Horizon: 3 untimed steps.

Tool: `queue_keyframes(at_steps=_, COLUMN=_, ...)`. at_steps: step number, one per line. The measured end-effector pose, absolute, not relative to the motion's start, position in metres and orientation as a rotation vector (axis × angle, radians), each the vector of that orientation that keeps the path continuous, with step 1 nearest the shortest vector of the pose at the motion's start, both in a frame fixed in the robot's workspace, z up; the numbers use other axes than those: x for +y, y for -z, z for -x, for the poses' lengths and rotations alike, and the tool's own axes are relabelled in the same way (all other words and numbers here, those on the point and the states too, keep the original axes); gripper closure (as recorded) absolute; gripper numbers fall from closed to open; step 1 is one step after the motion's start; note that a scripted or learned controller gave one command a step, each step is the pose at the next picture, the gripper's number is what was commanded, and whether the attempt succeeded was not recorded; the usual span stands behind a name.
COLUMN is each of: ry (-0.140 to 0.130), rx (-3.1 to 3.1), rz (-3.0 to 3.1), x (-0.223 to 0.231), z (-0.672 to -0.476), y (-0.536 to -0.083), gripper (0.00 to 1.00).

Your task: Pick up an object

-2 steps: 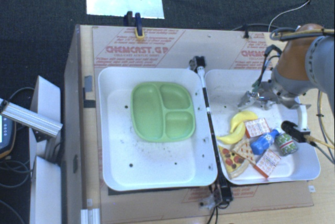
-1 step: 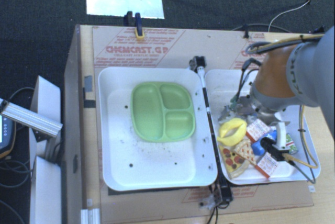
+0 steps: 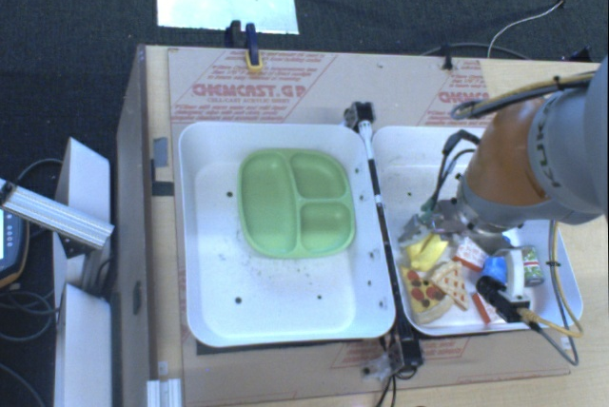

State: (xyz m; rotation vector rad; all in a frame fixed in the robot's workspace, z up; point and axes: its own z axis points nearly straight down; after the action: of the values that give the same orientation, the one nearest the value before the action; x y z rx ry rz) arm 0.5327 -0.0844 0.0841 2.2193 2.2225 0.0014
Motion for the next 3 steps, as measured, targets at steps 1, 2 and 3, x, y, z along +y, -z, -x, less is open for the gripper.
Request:
queue_keyframes(at_steps=1, ry=-0.002, rx=2.219, rz=-2.217, x=-0.146, z=-0.592, y=-0.125, gripper=0.00)
queue_keyframes(at_steps=2, ry=-0.004, rx=2.221, rz=-2.213, x=-0.192, z=-0.670, y=-0.182, gripper=0.00)
queue_keyframes(at_steps=3, ry=-0.001, rx=2.221, rz=-2.217, x=-0.206, z=-0.634, y=-0.193, gripper=0.00)
